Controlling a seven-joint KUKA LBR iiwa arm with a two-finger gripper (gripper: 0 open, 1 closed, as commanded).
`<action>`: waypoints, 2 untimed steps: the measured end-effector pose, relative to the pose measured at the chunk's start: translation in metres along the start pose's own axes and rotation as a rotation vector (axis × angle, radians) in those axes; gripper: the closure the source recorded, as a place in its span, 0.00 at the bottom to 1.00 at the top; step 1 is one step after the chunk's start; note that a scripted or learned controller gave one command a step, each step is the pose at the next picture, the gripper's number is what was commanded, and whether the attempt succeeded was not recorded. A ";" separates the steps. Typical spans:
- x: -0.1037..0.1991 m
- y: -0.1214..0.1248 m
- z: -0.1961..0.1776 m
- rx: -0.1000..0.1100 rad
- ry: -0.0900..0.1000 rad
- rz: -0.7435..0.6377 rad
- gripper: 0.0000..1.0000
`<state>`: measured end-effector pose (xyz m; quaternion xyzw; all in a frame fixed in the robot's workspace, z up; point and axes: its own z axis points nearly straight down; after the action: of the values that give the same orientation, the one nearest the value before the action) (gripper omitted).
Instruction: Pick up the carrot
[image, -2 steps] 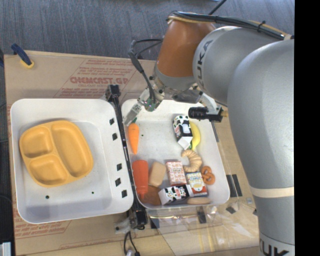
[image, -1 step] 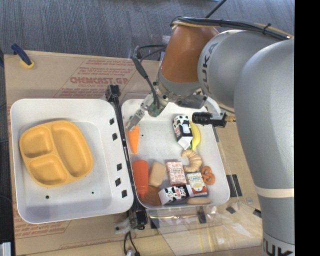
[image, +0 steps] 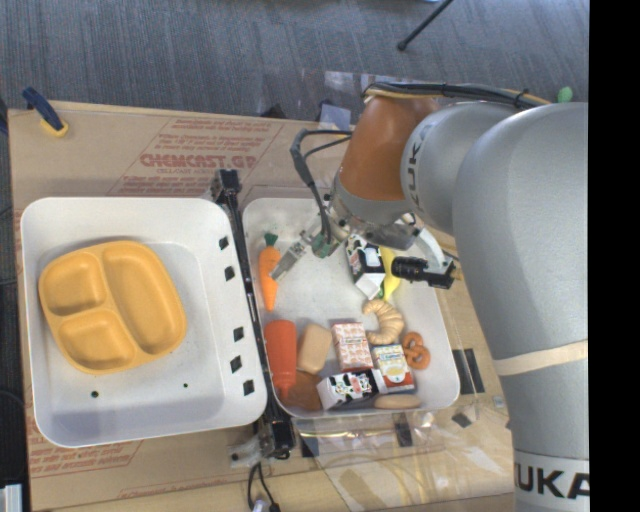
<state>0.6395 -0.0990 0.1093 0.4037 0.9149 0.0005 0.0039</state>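
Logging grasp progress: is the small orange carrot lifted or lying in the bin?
Lying: the small orange carrot rests flat on the right white bin floor, gripper beside it.

Grey arm reaching in from right, orange-banded wrist bent down — pincer (image: 292, 257) lowered

The big grey arm with the orange band (image: 500, 210) runs off the right and bottom edges and covers the right rim of the right-hand shallow white bin (image: 310, 300). Beside that bin's rim, a small black-and-white packet (image: 362, 258) lies partly under the wrist.
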 end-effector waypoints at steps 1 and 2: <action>-0.010 0.009 0.008 0.005 0.014 0.074 0.00; 0.016 0.038 -0.089 -0.003 -0.002 0.130 0.00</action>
<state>0.6565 -0.0617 0.1986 0.4622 0.8868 0.0019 0.0053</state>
